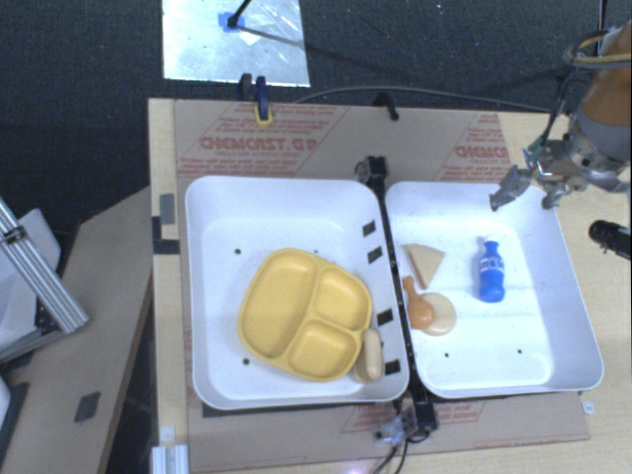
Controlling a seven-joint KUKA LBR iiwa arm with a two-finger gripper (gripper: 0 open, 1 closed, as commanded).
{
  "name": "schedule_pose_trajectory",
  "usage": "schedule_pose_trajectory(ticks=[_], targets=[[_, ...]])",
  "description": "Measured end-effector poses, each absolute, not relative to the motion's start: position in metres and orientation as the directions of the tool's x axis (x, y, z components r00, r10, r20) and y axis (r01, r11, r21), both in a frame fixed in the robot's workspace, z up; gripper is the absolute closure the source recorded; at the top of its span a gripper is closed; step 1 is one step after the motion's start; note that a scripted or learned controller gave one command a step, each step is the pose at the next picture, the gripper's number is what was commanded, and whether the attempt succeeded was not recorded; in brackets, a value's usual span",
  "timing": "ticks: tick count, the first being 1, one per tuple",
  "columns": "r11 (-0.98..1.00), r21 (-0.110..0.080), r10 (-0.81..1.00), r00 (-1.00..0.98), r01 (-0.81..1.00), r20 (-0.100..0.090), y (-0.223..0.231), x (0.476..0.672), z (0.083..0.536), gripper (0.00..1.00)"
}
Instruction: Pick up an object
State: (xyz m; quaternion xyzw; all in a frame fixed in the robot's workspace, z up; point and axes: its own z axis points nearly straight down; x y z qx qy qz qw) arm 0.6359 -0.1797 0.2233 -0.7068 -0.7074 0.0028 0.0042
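The blue bottle (pixel 491 271) lies flat in the right bin (pixel 553 363), near the back, with bare white floor all around it. It looks small, light and hard, and maybe slick, so it could roll or slip. The best place to pinch it is across its round middle, not the thin cap end. To its left lie a tan wedge (pixel 426 262) and a round orange toy (pixel 428 309), close to each other but apart from the bottle. The bin wall is well off to the right, so there is room to come straight down. The claw (pixel 526 185) hangs over the bin's back edge. Its two fingers look spread, pinching nothing. The left bin (pixel 212 265) holds a yellow tray (pixel 296 312).
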Motion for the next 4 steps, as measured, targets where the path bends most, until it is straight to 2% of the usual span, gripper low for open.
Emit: schedule_pose_trajectory(ticks=[1,2,4], targets=[[0.003,0.002,1.0,-0.003,1.0,-0.001,-0.179,0.639,0.231,0.0],[0.006,-0.001,1.0,-0.006,1.0,0.0,-0.179,0.648,0.175,0.0],[0.007,0.0,1.0,-0.007,1.0,0.0,-0.168,0.652,0.083,0.0]])
